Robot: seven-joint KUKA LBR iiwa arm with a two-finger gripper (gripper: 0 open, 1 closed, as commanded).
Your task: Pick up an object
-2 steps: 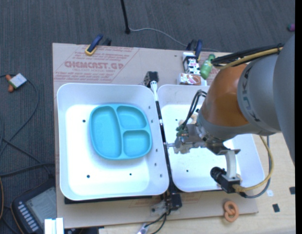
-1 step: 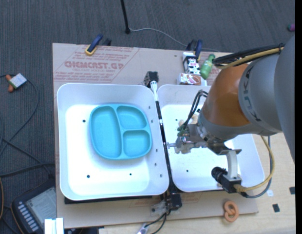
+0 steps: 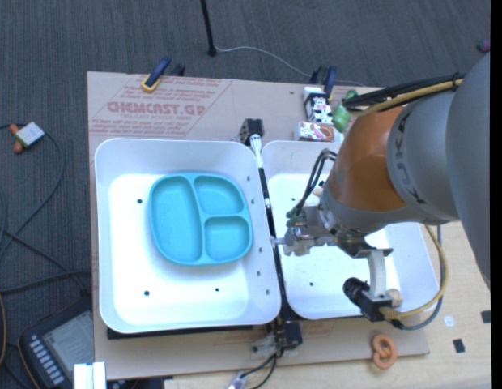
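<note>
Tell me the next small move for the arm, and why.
Probably shift the end effector left across the divider toward the blue divided plate. The plate lies flat in the left bin, while the arm hangs over the right bin, near the left wall. Nothing graspable is visible beneath it there.

A single fixed camera looked down at a slant on the bench (image 3: pixel 154 108) from above, far enough back to frame both white bins: the left bin (image 3: pixel 113 241) whole, the right bin (image 3: pixel 316 298) partly hidden behind the arm (image 3: pixel 413 160), which loomed large from the frame's right. Grey carpet (image 3: pixel 57 39) bordered the bench.
</note>
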